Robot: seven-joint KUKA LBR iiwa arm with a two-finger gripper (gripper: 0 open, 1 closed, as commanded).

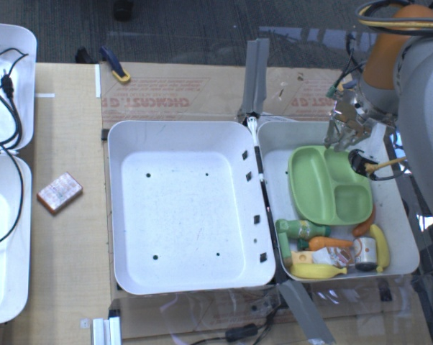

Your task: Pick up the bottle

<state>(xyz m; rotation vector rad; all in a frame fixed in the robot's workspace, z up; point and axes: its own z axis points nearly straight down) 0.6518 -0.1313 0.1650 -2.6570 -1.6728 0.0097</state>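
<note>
Bottle, green, lies on its side at 6 o'clock in the right bin, touching the carrot and just above a banana; you'd do well to drop on its body, jaws across its width. Gripper hangs at 12 o'clock over the green tray's far rim, holding nothing; jaw spread: cannot tell. Count: one bottle, two bananas, one carrot, one can, one tray, two bins.

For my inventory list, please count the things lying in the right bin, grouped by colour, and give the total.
Green: 2, the divided tray and the bottle
Yellow: 2, one banana and another banana
Orange: 2, the carrot and an orange piece by the tray
White and red: 1, the can
Total: 7
</note>
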